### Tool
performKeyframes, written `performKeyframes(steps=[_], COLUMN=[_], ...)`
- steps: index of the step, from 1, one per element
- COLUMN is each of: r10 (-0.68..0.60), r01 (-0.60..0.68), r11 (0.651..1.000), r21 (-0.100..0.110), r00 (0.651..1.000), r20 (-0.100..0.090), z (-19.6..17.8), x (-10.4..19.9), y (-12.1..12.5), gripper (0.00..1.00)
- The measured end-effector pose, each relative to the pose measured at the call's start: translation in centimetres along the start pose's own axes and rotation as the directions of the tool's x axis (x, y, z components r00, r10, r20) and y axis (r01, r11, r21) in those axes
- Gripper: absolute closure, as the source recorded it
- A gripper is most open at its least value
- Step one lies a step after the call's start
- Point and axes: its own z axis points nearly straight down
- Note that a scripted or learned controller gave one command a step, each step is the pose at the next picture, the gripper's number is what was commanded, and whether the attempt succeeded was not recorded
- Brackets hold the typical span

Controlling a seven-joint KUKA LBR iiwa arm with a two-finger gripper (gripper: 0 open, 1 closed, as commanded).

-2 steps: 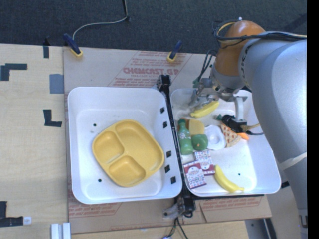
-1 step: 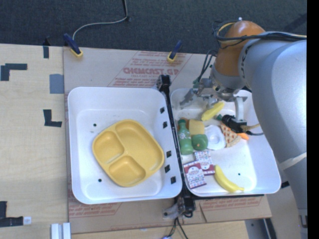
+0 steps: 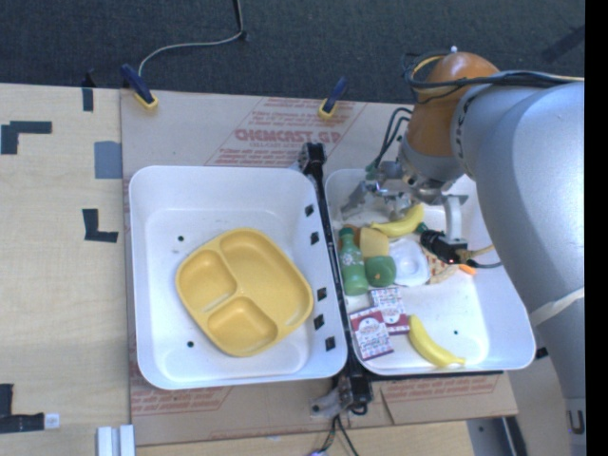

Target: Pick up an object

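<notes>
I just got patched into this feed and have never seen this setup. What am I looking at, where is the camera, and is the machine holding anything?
One camera sits above the bench, looking down at a slant. The big grey shape on the right is the robot arm, with an orange band near its wrist. Its tool is low over the back of the right bin; I cannot tell whether it holds anything. That bin contains a banana near the tool, a second banana at the front, a green bottle and a small red-and-white carton. The left bin holds a yellow divided tray.
</notes>
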Motion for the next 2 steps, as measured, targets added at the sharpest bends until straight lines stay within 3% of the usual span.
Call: performKeyframes(steps=[2], r10=[0.001], r01=[-0.001], r11=[1.000], r21=[0.000], r00=[1.000], r20=[0.001], z=[0.01], x=[0.43], y=[-0.01], gripper=[0.00])
